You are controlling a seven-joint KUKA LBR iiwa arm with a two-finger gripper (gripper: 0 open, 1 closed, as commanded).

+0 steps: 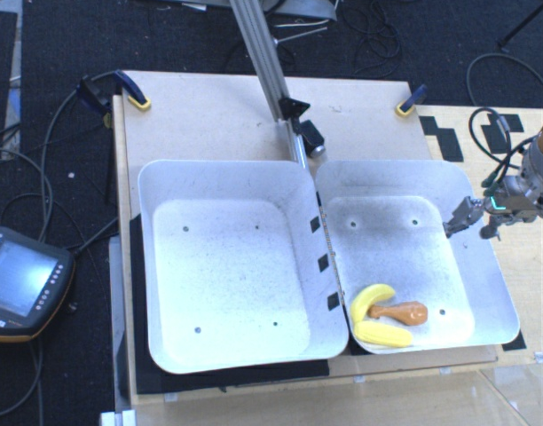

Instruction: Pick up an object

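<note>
The pick looks to be at the approach step: the tool [467, 217] hangs over the right rim of the right bin [484, 282], pinching nothing, and whether it is spread or pressed together cannot be told at this size. The likely targets, a yellow banana [375, 313] and a brown drumstick-shaped toy [403, 312] touching it, lie near that bin's front edge, so the next move probably calls for travelling toward the front and descending. The left bin [165, 238] sits alongside on the surface [209, 114].

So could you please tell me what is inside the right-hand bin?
A yellow banana and a brown drumstick-shaped toy lying across it, near the right bin's front edge. Anything beneath them is covered.
</note>
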